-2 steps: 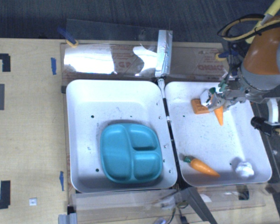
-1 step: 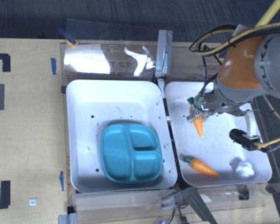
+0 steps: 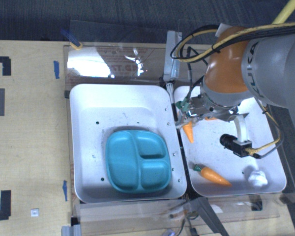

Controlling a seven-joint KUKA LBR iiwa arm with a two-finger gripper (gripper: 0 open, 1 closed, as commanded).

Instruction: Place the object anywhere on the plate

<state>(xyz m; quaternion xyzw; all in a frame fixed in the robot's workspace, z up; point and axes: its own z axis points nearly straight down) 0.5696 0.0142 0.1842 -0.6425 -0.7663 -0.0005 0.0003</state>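
Observation:
A teal divided plate [image 3: 136,160] lies in the left bin [image 3: 88,107], toward its front. In the right bin [image 3: 270,132], a small orange carrot [image 3: 188,131] lies near the left wall, its upper end under my gripper [image 3: 191,113]. The gripper hangs below the orange wrist band, right above that carrot, and the wrist hides its tips. A larger carrot with a green top [image 3: 213,175] lies near the front of the right bin, apart from the gripper.
A crumpled white item [image 3: 258,178] sits in the right bin's front right corner. A black part on cables [image 3: 234,144] hangs from the arm over the bin's middle. The ridge between the bins [image 3: 177,132] runs just left of the gripper.

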